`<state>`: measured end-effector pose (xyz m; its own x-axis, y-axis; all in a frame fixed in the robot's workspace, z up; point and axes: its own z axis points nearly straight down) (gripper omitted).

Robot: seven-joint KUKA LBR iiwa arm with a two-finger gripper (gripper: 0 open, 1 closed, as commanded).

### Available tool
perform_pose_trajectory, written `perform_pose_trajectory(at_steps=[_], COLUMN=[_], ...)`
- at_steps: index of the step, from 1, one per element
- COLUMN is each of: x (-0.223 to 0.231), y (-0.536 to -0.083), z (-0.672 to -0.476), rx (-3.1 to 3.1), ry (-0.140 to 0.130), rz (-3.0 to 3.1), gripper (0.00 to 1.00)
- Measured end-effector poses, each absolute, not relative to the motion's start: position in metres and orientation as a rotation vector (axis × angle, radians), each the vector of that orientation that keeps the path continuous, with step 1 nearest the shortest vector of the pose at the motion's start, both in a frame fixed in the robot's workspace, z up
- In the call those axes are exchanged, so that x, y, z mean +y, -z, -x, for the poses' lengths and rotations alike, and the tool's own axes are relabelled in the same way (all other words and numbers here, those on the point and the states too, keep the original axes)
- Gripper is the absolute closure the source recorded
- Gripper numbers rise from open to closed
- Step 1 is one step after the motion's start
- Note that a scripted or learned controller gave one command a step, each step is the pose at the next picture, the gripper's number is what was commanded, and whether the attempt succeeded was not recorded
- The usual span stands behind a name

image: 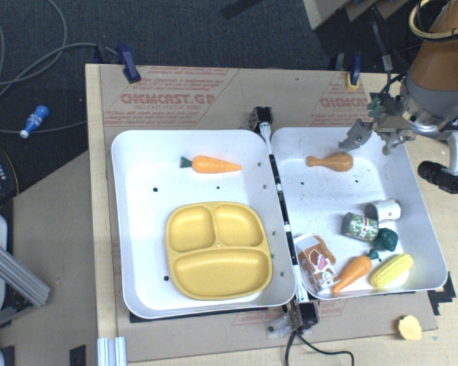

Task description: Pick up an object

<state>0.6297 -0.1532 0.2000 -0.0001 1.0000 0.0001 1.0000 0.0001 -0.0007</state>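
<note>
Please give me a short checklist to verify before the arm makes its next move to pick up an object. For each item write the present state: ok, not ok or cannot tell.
1. Gripper is over the right bin, above its far edge: ok.
2. A target lies near: the toy drumstick is just in front of the gripper, apart from other things: ok.
3. Nothing between the fingers yet: cannot tell, too small and blurred.
4. Gripper lined up right over the drumstick: cannot tell from the slanted view.
5. Other items, the can, corn and near carrot, are crowded at the near corner, away from the drumstick: ok.
</note>
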Motion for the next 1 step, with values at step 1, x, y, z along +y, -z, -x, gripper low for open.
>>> perform_pose_trajectory(at_steps=[1], x=[-0.1616], y=[-0.0799], z=[-0.6676], rx=[-2.222], ry=[0.004], rz=[2.220], gripper=[0.00])
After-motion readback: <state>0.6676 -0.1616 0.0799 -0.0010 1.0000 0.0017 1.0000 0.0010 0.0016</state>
